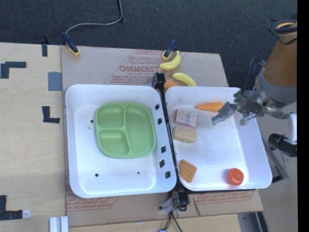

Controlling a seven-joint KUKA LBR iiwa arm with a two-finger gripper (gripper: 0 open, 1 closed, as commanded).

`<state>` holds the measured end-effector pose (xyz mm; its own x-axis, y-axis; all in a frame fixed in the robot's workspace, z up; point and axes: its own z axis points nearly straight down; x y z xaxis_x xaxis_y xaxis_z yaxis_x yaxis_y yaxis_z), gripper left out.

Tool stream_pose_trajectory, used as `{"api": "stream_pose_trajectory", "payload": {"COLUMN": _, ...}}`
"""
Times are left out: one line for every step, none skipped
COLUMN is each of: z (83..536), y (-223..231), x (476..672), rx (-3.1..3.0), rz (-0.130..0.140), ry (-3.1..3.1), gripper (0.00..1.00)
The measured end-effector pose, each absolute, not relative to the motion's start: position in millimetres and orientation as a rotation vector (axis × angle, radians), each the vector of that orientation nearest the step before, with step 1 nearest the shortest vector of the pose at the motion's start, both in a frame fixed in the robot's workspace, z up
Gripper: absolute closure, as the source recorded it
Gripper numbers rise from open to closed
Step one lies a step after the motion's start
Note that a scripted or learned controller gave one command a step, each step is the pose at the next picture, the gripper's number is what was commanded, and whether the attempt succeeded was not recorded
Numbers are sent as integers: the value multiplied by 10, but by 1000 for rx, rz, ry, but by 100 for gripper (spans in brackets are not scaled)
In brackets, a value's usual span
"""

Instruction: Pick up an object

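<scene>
A carrot (210, 107) lies at the back of the right bin (251, 144), just beside the end effector (231, 112), whose fingers look spread and pinch nothing, seemingly poised to grab it. A green tray (126, 130) sits in the left bin (79, 129).

Orange carrot (210, 107) lying flat, upper right bin, red tomato (235, 177) near its front corner

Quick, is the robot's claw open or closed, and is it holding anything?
Gripper: open, holding nothing, hovering over the right bin just past the carrot.
</scene>
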<state>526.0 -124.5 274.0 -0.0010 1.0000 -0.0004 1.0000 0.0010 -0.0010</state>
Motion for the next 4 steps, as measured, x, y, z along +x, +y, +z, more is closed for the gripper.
{"api": "stream_pose_trajectory", "payload": {"z": 1916, "y": -953, "x": 5824, "rx": -2218, "rz": 3, "ry": -2221, "gripper": 0}}
{"api": "stream_pose_trajectory", "payload": {"z": 1276, "y": -1107, "x": 5956, "rx": -2219, "rz": 5, "ry": -2220, "gripper": 0}}
{"api": "stream_pose_trajectory", "payload": {"z": 867, "y": -972, "x": 5976, "rx": -2223, "rz": -6, "ry": -2227, "gripper": 0}}
{"api": "stream_pose_trajectory", "payload": {"z": 858, "y": -937, "x": 6439, "rx": -2222, "rz": -3, "ry": -2226, "gripper": 0}}
